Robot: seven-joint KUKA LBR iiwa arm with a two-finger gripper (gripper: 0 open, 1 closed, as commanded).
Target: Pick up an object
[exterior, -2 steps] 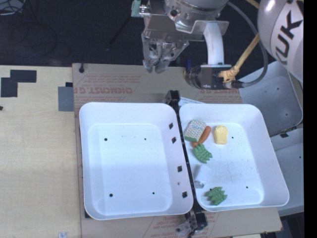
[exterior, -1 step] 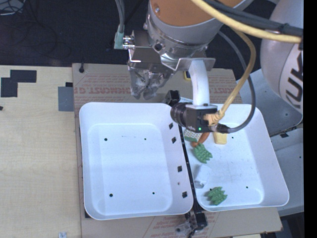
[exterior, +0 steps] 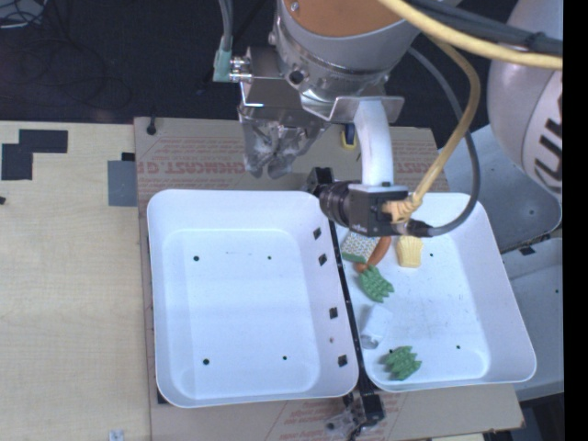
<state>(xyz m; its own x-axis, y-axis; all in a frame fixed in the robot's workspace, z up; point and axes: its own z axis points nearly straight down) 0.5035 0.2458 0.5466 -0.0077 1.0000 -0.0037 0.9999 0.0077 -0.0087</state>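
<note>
Green toy pieces [exterior: 375, 286] and [exterior: 401, 363], a yellow piece [exterior: 409, 252] are seen in the right bin [exterior: 496, 338]. Red mirrored print on the worktop board [exterior: 197, 167] is unreadable. Pincer [exterior: 272, 151], above the left bin [exterior: 175, 246]; clench state cannot be told.

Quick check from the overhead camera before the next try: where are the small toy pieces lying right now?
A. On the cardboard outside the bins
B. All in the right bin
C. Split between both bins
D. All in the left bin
B: the two green leafy toys, the yellow piece and the orange piece all lie on the floor of the right bin.
</note>
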